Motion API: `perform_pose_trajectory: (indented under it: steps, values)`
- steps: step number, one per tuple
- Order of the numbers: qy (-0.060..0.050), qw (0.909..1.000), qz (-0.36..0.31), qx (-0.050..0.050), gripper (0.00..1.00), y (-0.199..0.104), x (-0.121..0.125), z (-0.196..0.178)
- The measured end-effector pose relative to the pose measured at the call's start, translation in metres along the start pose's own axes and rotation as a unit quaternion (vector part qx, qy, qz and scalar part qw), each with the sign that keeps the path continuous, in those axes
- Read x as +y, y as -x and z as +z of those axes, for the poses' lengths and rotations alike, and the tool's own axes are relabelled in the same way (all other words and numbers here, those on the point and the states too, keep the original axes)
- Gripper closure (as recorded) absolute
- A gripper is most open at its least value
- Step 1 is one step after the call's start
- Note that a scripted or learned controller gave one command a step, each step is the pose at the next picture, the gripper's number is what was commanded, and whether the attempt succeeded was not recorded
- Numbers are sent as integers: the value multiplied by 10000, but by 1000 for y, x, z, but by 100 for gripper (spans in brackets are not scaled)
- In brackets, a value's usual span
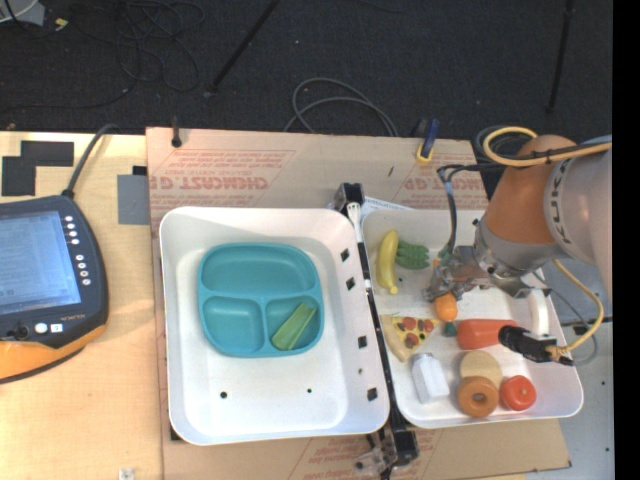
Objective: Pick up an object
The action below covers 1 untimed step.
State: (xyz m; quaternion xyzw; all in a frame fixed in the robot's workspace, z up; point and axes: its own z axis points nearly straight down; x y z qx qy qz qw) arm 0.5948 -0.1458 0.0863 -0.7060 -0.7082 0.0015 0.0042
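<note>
Camera view has the grey arm reaching into the right bin (pixel 570 393) from its far right corner, and the gripper (pixel 447 286) is down among the toy food near the middle of that bin. Whether it is clenched or released I cannot tell; the wrist and cables cover the tip.

Look at the crowd it is working in. A small orange ball (pixel 446 309) sits right under the tip, the banana (pixel 386 260) stands along the left wall, and a green leafy piece (pixel 411 256) lies just beside the banana. Toward the near edge there is a pizza slice (pixel 409 332), a white block (pixel 430 378), a red-orange carrot (pixel 484 332), a round bread roll (pixel 480 365), a brown doughnut (pixel 477 396) and a red tomato (pixel 517 393).

The left bin (pixel 180 268) carries a teal divided tray (pixel 245 273) with a green slice (pixel 294 326) in its near right compartment, well apart from the action.

Here is the risk, as I judge it: the ball is round and smooth, so an off-centre squeeze could squirt it away toward the pizza slice or the carrot. The pieces lie close, too, so the tip could nudge a neighbour or close on two things at once. And those loose cables near the wrist could drag across the bin's far edge on the lift.
</note>
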Motion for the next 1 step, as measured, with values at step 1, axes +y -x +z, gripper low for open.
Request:
perform_pose_trajectory:
  steps: [1]
  values:
    - [66,10000,-26,-2,100,-87,-16,-107]
